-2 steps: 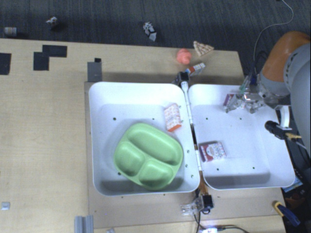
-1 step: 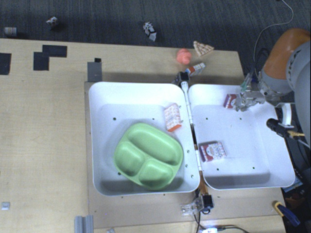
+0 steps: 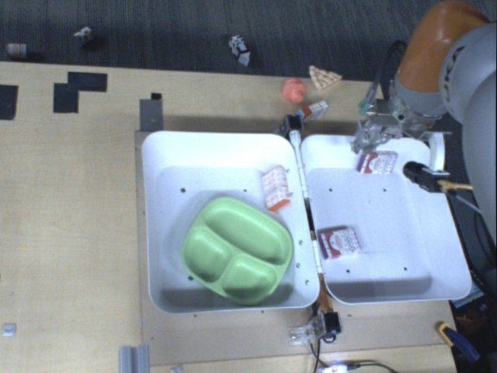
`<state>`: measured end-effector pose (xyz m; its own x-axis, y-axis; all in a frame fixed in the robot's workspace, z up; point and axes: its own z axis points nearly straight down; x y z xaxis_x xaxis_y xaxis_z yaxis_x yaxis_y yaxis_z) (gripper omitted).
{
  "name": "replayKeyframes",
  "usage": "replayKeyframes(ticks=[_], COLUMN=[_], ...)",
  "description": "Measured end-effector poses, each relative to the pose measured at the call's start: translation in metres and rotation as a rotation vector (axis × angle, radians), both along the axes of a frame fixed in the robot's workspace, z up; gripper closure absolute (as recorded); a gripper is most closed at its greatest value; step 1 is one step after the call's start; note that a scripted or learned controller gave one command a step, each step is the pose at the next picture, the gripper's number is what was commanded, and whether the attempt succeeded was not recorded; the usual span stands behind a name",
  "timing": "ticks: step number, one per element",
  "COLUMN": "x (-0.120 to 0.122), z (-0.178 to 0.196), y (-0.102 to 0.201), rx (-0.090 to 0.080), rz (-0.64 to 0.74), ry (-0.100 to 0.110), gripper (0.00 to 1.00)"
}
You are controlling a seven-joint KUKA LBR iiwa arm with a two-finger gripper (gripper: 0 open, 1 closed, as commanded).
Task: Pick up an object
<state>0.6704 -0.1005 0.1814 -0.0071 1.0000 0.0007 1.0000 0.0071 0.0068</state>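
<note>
Hanging at the back of the right bin (image 3: 404, 282), the jaws (image 3: 371, 140), open or shut unclear, just above a small packet (image 3: 377, 162), another packet (image 3: 339, 242) nearer, green plate (image 3: 237, 249) in left bin (image 3: 159, 231)

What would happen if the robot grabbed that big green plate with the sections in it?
The green divided plastic plate looks stiff and probably light. It is wide with smooth curved edges, so two fingers might slip off. It rests tilted against the left white bin, so it may rock when pushed.
</note>
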Motion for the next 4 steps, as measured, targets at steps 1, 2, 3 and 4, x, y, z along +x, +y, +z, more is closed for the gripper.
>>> replayKeyframes(ticks=[1, 2, 3, 4], x=[-0.001, -0.034, -0.106, -0.009], z=[-0.001, -0.096, -0.095, -0.094], y=[-0.001, 0.01, -0.017, -0.057], rx=[-0.001, -0.001, -0.003, -0.001], rz=[-0.001, -0.004, -0.006, -0.003], ry=[0.002, 0.001, 0.0, 0.003], gripper=[0.0, 0.0, 0.0, 0.0])
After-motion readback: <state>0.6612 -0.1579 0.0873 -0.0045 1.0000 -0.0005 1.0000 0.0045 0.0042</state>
